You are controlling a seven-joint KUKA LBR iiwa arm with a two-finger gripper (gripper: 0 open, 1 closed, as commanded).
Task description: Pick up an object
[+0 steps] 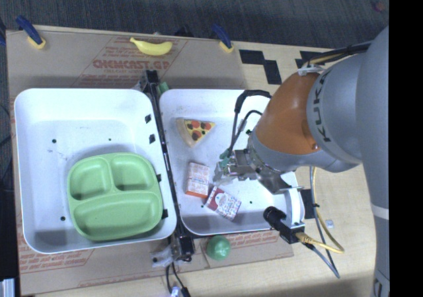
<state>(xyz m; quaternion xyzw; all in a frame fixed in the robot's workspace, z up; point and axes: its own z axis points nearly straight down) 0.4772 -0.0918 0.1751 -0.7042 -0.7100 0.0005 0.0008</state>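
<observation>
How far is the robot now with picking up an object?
Nothing looks picked up yet. The hand is low in the right bin, beside the orange packet. The pizza slice and patterned packet lie untouched. Grasping and lifting remain.

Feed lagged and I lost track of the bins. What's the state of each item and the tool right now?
Tool: low over the right bin, beside the packets.
Pizza slice: flat in the right bin, untouched.
Orange packet: flat, near the divider.
Red-white packet: flat, tilted.
Green tray: upright in the left bin.
Banana: on cardboard, outside the bins.
Green ball: outside the bins, at the front edge.
</observation>
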